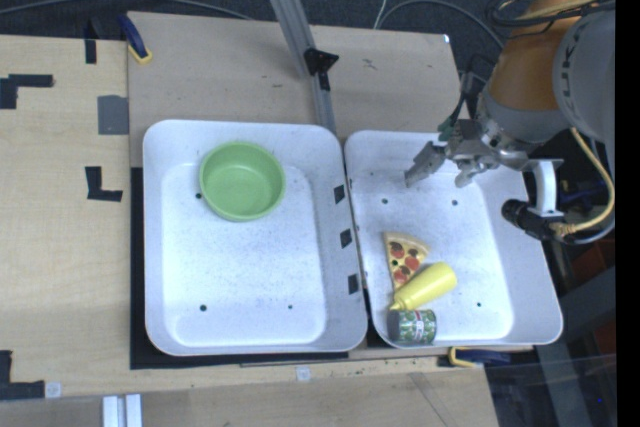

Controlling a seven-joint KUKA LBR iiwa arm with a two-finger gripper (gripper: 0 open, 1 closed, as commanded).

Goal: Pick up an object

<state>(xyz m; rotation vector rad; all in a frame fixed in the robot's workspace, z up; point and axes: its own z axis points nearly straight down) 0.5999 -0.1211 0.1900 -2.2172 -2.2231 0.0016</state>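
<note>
We see the gripper (444,171) over the upper part of the right bin (500,245), its two fingers spread apart with nothing between them. Near that bin's front left corner lie a pizza slice (404,257), a yellow bottle (425,286) touching it, and a green can (412,326) just below. A green bowl (242,180) sits in the left bin (240,315).
</note>
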